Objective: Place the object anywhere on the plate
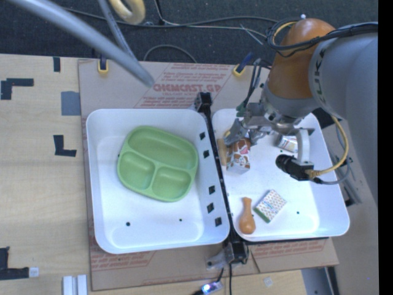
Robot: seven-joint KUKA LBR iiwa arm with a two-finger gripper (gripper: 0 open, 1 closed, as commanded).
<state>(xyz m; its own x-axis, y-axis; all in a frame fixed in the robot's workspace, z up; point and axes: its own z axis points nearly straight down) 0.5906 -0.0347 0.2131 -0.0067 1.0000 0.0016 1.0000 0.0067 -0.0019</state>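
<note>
**Q:** How did the jaws stand?

**A:** The gripper (241, 135) hung low in the right bin (319, 226), its metal fingers astride the top of a small printed carton (238, 157). Whether they had closed on it could not be told.

**Q:** Where was the carton relative to the green divided plate (158, 163)?

**A:** Right of it, just across the black divider (212, 165), so a lift and a short carry were probably still needed.

**Q:** What else lay right of the plate?

**A:** An orange gourd-shaped toy (246, 216) and a green patterned packet (270, 205), both nearer the front rim, apart from the gripper.
</note>
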